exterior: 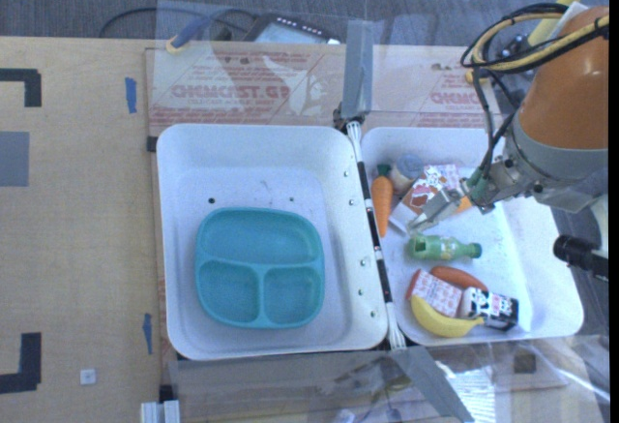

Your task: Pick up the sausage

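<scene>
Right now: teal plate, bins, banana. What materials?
Teal plate: likely moulded plastic, matte, three even compartments. Bins: white plastic by the look, faintly speckled, rounded rims. Banana: probably toy plastic, uniform glossy yellow.

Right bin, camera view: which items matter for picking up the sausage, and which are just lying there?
Job:
- reddish-orange sausage near the bin's front
- metal claw

Lying about:
- orange carrot
- green plastic bottle
- yellow banana
- red-and-white carton
- red-and-white packet
- teal divided plate, left bin
</scene>
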You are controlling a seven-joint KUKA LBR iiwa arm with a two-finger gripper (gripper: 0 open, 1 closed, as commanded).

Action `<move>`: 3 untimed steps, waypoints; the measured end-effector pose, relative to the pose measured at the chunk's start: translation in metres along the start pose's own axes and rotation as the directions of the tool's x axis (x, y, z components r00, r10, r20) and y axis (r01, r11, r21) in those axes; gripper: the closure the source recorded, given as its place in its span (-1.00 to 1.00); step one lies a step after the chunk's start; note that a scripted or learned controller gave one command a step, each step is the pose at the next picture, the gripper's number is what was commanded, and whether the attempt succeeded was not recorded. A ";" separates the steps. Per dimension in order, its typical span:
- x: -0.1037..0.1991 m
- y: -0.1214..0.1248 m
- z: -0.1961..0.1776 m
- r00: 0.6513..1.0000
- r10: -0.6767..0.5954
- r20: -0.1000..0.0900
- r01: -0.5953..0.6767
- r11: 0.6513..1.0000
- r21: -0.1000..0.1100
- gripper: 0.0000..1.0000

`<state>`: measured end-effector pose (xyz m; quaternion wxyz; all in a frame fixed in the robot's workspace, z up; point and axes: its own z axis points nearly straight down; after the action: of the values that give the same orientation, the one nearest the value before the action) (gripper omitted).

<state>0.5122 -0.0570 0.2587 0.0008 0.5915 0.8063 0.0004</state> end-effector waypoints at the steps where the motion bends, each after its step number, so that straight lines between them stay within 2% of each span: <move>1: -0.015 -0.039 0.074 0.997 0.076 -0.001 -0.076 0.997 0.002 -1.00; 2: -0.039 -0.048 0.152 0.991 -0.136 -0.003 0.136 0.991 0.002 -1.00; 3: -0.039 -0.047 0.143 0.991 -0.133 -0.002 0.133 0.991 0.000 1.00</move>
<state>0.4793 -0.1083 0.1160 0.0000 0.5365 0.8439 0.0009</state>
